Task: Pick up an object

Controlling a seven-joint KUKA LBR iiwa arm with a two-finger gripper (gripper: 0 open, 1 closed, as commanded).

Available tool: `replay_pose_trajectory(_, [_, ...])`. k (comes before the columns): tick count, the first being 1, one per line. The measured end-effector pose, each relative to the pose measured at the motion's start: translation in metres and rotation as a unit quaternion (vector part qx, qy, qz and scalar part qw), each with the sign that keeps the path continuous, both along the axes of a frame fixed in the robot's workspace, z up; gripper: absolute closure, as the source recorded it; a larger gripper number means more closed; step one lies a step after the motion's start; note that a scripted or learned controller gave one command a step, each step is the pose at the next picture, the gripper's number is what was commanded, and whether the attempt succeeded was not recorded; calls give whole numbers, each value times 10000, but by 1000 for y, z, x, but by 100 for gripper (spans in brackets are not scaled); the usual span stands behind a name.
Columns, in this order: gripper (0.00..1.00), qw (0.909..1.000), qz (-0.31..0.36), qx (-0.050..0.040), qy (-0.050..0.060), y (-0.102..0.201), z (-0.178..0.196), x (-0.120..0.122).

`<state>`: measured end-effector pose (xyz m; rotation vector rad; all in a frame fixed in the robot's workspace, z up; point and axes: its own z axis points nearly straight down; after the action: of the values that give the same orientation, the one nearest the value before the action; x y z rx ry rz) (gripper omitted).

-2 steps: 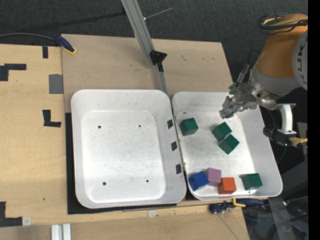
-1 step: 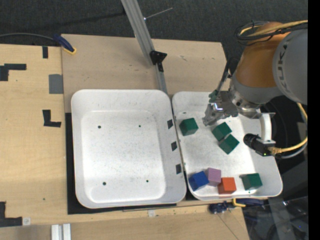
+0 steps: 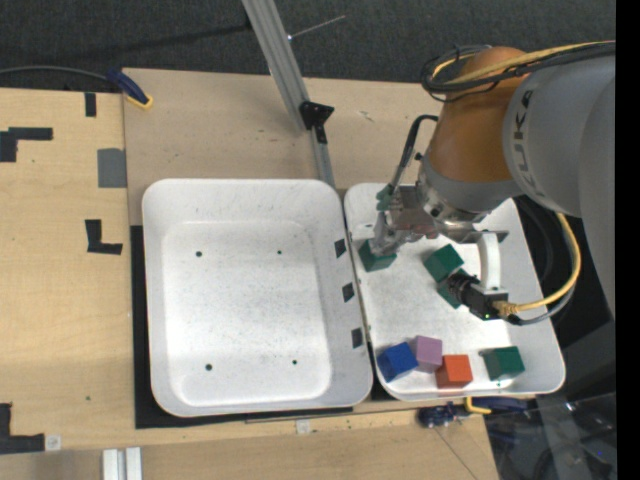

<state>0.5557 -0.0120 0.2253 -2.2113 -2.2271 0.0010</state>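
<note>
The grey arm (image 3: pixel 520 128) reaches over the right bin (image 3: pixel 535 353), its fingers (image 3: pixel 383 240) directly above a dark green block (image 3: pixel 377 259) at their tips; I cannot tell whether they grip. The block looks small, rigid and light, best pinched across opposite flat faces.

- A pale wooden bench top (image 3: pixel 220 138) filled the lower view, evenly lit; black tape marks (image 3: pixel 30 140) and a grey patch (image 3: pixel 112 167) sat on its left part
- Dark carpet-like floor (image 3: pixel 150 13) ran behind it
- A slanted metal pole (image 3: pixel 275 43) crossed down to a black clamp (image 3: pixel 316 115)
- A blue-and-yellow clip (image 3: pixel 131 87) lay at the bench's far edge
</note>
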Motion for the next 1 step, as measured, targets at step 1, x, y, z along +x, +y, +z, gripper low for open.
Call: replay_pose_trajectory(1, [100, 10000, -1, 1, 6, 57, -7, -20])
